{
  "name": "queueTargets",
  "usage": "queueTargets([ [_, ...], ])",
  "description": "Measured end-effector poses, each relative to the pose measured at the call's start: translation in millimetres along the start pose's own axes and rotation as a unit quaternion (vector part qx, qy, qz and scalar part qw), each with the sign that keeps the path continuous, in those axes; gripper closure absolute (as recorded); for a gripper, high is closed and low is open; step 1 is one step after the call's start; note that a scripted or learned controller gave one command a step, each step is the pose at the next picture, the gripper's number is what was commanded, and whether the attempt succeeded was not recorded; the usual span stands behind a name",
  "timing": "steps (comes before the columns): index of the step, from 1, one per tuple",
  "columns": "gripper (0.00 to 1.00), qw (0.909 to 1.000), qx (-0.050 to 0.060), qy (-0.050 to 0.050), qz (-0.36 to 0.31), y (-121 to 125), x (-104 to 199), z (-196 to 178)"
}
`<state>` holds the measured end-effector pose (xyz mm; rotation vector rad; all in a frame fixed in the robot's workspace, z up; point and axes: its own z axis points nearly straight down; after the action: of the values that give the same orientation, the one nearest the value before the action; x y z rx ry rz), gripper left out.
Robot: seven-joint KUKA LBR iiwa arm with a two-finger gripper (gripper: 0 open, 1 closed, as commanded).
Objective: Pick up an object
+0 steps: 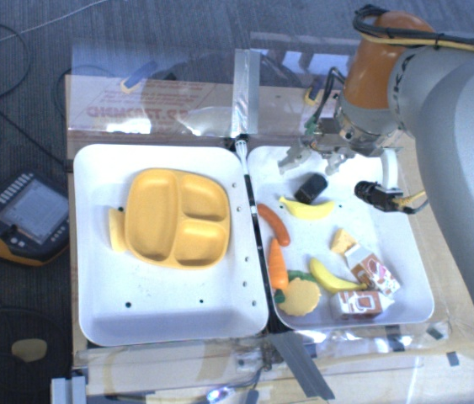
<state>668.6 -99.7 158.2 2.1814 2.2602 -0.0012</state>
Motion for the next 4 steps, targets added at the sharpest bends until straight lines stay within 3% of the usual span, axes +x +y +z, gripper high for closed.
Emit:
queueTargets([
  [1,0.00,0.9996,0.000,0.000,-0.029,-25.7,-25.6,58.3],
  [2,0.00,0.9991,-0.005,-0.003,-0.043,-43.3,-12.1,68.4],
  [3,0.00,0.9977,-0.005,-0.002,-0.068,-109.0,-28.1,67.8],
  [4,0.00,0.9977,-0.006,-0.002,-0.068,-108.8,-28.0,67.8],
])
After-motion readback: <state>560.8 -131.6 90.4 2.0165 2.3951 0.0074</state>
